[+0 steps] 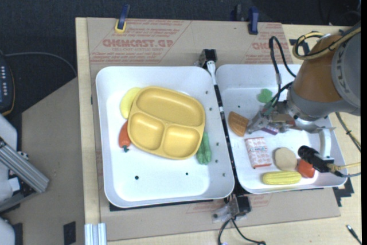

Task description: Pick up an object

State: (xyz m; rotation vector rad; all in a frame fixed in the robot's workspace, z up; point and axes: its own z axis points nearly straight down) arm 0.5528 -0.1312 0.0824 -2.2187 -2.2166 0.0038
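two shallow white bins lie side by side on the worktop (172, 37), and the gripper (265, 122) hangs low in the right bin (243, 92). it is just beside a brown wedge-shaped piece (237, 121), which i judge the likeliest pick.

a small red-and-white packet (258, 152) lies near below it. a beige oval lump (283, 158) and a long yellow piece (281, 178) lie further toward the front rim.

to grasp well, the gripper should centre over the wedge's thicker body, not its thin tip. it should also come straight down, clear of the bin wall and the packet, so that nothing else is nudged or caught. a lift should follow only once the wedge sits squarely in the grasp.

i cannot tell whether the gripper is spread or closed, because its tip is a blur of grey and purple. contact with the wedge is equally unclear.

a small green piece (265, 94) is half masked by cable. in the left bin (166, 183), a yellow compartment tray (166, 122) covers most of three things poking out at its edges.
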